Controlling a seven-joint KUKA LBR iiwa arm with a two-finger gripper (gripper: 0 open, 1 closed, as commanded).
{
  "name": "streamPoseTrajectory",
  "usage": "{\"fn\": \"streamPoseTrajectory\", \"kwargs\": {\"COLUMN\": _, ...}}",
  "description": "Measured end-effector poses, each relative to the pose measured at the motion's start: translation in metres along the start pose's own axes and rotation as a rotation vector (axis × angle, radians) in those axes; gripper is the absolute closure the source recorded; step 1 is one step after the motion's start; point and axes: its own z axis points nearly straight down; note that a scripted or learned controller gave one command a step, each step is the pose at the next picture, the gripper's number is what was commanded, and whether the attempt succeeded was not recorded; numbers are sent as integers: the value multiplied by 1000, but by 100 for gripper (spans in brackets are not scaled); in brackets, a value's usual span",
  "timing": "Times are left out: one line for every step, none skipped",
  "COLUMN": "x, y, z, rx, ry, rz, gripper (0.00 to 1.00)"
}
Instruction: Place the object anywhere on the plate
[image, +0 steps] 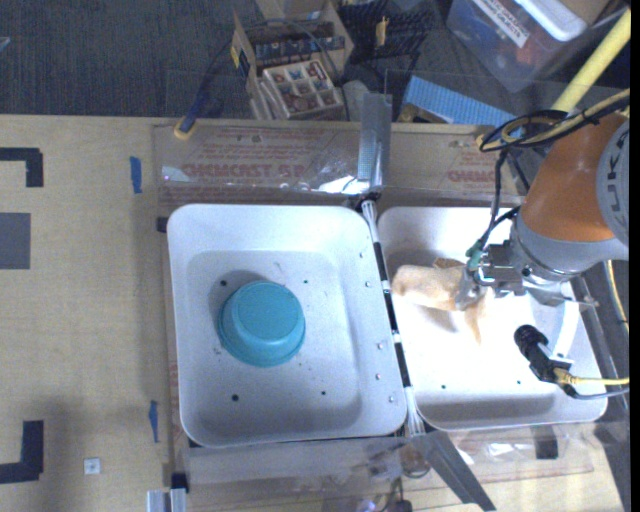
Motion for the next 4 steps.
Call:
{"fn": "streamPoseTrajectory", "kwargs": {"x": -1, "y": 0, "z": -40, "rx": -2, "ry": 0, "rz": 0, "gripper": 100}}
{"fn": "streamPoseTrajectory", "kwargs": {"x": 55, "y": 8, "z": -47, "rx": -3, "ry": -1, "rz": -402, "gripper": 100}}
{"fn": "streamPoseTrajectory", "kwargs": {"x": 108, "y": 8, "z": -36, "rx": -1, "ry": 0, "rz": -801, "gripper": 100}}
{"fn": "streamPoseTrajectory", "kwargs": {"x": 160, "y": 3, "z": -46, "rx": -7, "ry": -2, "rz": -1197, "gripper": 100}}
